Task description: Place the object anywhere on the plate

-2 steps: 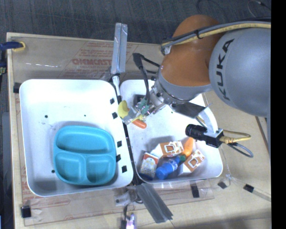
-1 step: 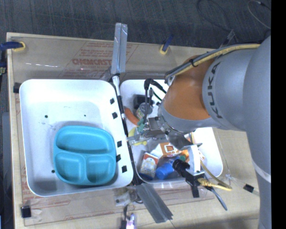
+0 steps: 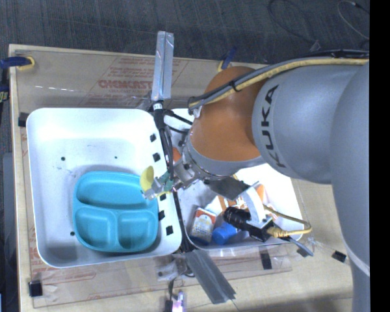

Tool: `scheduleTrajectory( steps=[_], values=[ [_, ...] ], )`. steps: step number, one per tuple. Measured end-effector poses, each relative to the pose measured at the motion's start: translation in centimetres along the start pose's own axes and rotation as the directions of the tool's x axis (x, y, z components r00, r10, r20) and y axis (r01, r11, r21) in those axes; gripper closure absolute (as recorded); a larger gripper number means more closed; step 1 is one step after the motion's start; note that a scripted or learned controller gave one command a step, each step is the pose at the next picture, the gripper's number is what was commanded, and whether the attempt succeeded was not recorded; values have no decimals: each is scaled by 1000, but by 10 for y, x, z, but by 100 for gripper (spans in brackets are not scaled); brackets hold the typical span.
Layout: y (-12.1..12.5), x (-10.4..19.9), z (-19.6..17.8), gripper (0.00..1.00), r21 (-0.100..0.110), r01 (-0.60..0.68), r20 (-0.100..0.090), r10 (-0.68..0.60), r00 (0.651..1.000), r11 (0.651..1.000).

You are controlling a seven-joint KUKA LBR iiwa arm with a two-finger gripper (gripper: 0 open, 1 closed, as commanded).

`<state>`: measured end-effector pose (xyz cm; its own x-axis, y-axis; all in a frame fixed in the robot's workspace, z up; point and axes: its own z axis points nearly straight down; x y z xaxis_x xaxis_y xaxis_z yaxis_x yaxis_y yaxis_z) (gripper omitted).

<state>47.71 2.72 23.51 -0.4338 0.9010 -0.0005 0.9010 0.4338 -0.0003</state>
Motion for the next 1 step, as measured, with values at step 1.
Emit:
scheduleTrajectory(
  steps=[1],
  values=[
    [0, 0, 0, 0, 0, -1, 0, 1, 1000, 1000]
  ],
)
